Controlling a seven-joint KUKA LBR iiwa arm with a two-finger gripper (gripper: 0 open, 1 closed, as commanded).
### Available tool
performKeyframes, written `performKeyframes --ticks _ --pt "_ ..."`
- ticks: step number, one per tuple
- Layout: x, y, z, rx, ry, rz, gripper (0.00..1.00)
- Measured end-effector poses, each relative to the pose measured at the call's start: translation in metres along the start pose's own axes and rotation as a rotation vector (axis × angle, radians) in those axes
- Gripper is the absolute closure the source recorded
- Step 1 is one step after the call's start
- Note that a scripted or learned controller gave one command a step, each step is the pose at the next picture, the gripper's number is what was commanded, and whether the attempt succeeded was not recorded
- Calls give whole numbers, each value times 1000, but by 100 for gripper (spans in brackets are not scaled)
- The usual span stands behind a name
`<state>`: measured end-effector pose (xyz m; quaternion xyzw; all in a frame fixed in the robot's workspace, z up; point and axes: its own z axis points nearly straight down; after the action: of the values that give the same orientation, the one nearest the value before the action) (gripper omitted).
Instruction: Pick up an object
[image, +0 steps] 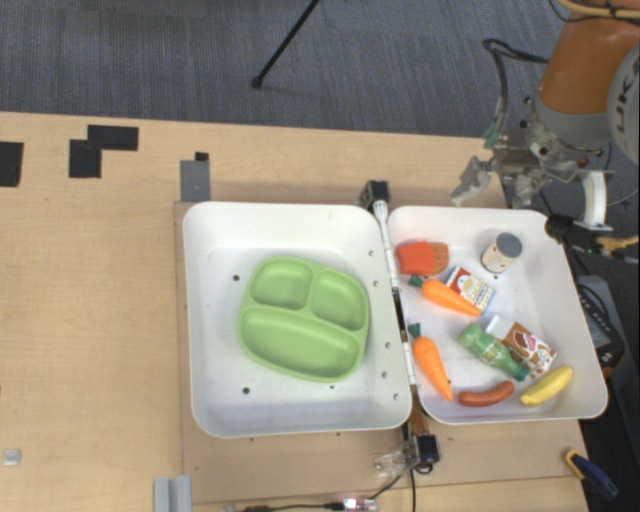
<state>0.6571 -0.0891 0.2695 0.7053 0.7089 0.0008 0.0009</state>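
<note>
My gripper (498, 185) hangs above the far rim of the right bin (590, 400), with its fingers spread open and nothing between them. Below it in that bin lie a small jar with a grey lid (500, 252), a red-orange block (422, 258), a carrot (447, 296) and a small white carton (473, 290). Nearer the front are a green bottle (490, 347), a brown carton (529, 348), a second carrot (432, 366), a red sausage (485, 396) and a yellow banana (547, 386). The jar is the closest thing to the gripper.
The left bin (215, 250) holds a green divided plate (303, 318). A raised divider (397, 300) runs between the two bins. A black clamp (376, 191) stands at the far end of the divider. Pale wooden bench lies to the left.
</note>
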Motion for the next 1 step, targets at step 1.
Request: performKeyframes --ticks 1 --pt "-16 -71 103 4 0 123 0"
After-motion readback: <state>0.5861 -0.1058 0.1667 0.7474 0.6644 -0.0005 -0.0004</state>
